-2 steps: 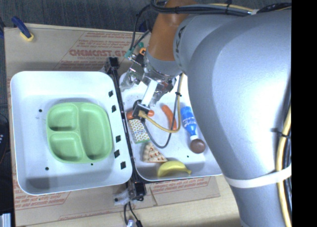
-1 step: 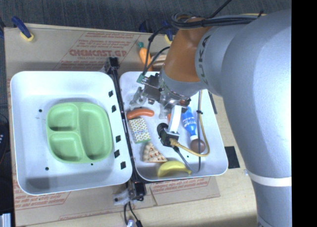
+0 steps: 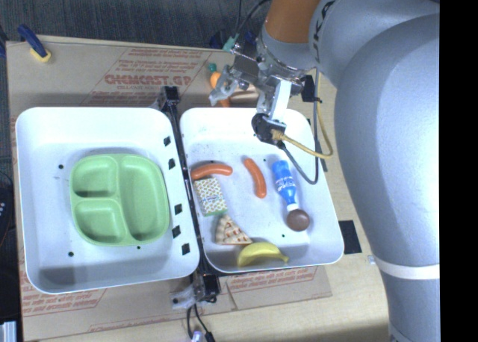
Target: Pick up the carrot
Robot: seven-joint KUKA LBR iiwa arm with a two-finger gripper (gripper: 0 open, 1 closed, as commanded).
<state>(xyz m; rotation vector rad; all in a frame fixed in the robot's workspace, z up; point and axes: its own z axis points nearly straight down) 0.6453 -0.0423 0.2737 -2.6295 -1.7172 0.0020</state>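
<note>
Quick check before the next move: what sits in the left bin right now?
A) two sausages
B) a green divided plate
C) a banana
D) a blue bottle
B: the green divided plate lies in the left bin, while the banana and blue bottle lie in the right bin.

Chunky grey arm (image 3: 396, 146) fills the right of the frame, with an orange band (image 3: 299, 1) up top. Black cables loop around the metal wrist, plus what looks like a yellowish wire.
</note>
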